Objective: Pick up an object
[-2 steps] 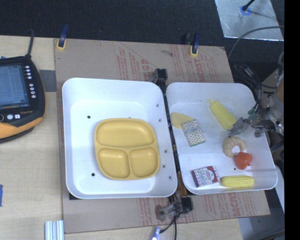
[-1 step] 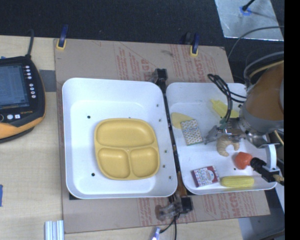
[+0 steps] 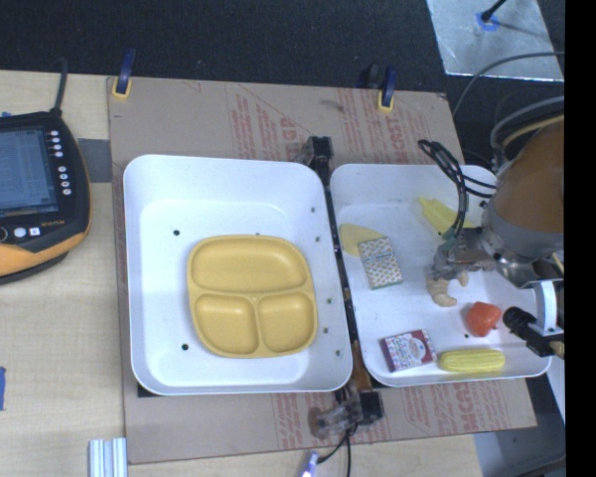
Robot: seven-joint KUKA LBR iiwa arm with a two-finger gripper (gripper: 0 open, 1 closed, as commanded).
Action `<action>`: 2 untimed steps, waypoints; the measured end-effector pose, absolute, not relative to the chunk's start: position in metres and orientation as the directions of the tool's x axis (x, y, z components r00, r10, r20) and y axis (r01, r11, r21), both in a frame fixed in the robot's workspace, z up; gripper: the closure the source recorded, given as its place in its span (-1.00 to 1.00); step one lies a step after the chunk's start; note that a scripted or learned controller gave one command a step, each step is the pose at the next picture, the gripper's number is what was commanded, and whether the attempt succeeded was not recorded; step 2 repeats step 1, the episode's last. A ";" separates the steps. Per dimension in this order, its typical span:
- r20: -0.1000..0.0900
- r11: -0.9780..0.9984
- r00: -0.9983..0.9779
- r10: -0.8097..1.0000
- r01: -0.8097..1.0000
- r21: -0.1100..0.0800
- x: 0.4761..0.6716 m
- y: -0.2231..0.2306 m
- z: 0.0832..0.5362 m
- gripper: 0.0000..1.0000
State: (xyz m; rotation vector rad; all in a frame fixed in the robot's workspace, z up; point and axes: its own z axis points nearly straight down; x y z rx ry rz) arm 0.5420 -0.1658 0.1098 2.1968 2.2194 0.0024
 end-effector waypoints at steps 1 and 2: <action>-0.011 0.010 -0.010 1.000 1.000 0.010 0.541 -0.165 0.108 -1.00; -0.011 0.010 -0.010 1.000 1.000 0.010 0.541 -0.165 0.108 -1.00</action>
